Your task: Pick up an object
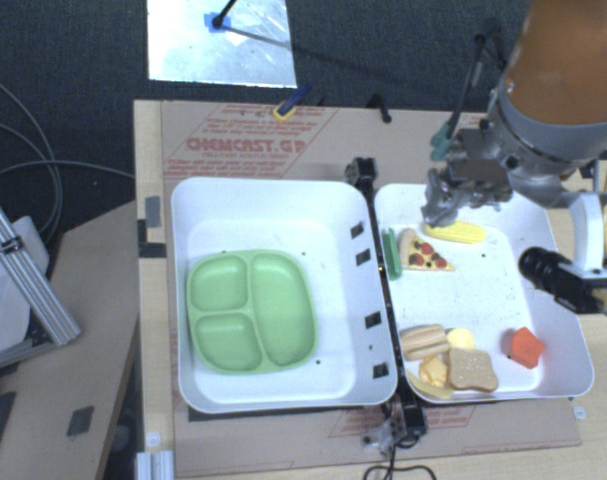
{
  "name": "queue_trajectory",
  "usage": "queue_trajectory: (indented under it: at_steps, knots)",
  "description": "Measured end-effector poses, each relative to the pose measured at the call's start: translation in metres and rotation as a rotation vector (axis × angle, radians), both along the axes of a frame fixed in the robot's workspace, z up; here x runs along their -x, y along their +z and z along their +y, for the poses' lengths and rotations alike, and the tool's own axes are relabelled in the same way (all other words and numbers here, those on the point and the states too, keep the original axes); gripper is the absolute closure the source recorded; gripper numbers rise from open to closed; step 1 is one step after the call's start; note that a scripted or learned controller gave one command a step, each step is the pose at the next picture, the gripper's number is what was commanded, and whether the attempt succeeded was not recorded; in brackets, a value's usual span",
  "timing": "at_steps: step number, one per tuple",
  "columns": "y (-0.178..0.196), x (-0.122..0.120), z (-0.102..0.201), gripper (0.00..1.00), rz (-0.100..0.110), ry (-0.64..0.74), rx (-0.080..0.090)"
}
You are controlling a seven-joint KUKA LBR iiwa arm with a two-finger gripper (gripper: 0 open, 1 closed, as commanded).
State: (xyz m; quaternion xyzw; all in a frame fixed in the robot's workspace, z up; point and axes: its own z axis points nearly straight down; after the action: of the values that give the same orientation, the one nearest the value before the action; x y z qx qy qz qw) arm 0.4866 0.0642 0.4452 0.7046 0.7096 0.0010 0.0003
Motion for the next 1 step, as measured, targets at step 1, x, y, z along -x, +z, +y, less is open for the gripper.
queue_trajectory:
  at_steps: [1]
  knots:
    - [-0.0105, -0.0005, 0.0072, 1.0, -0.001, -0.001, 0.0]
